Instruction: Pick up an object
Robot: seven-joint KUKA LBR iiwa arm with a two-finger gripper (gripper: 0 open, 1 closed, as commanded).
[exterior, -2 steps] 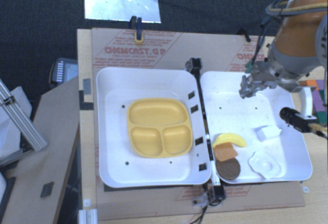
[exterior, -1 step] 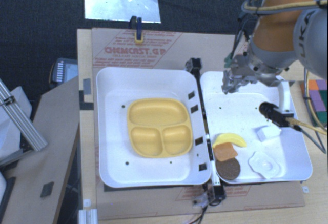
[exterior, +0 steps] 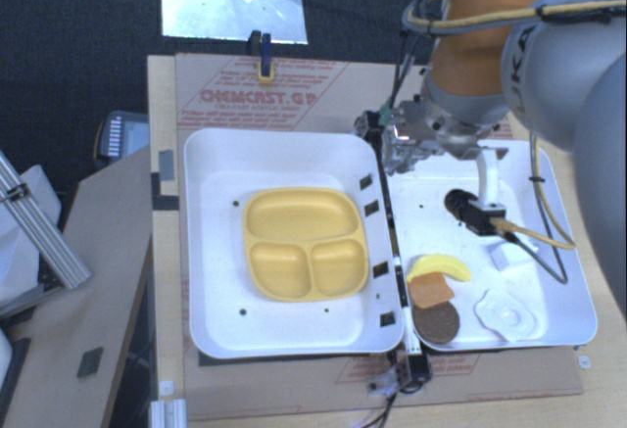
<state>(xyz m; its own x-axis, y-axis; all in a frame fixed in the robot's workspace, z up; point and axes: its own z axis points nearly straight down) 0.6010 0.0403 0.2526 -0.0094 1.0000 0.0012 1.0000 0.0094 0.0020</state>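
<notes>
In the right bin (exterior: 558, 220), near its front left corner, lie a yellow banana (exterior: 440, 267), an orange slab (exterior: 431, 290) and a brown round cookie (exterior: 437, 321), all close together. A white fried-egg shape (exterior: 505, 311) lies to their right. My gripper (exterior: 400, 148) hangs over the bin's far left corner, close to the divider wall, well behind these objects. Nothing shows in its grasp.
A yellow divided plate (exterior: 301, 242) lies in the middle of the left bin (exterior: 211, 220). A small white piece (exterior: 510, 255) rests by the yellow cable in the right bin. The arm's large body covers the right bin's far side.
</notes>
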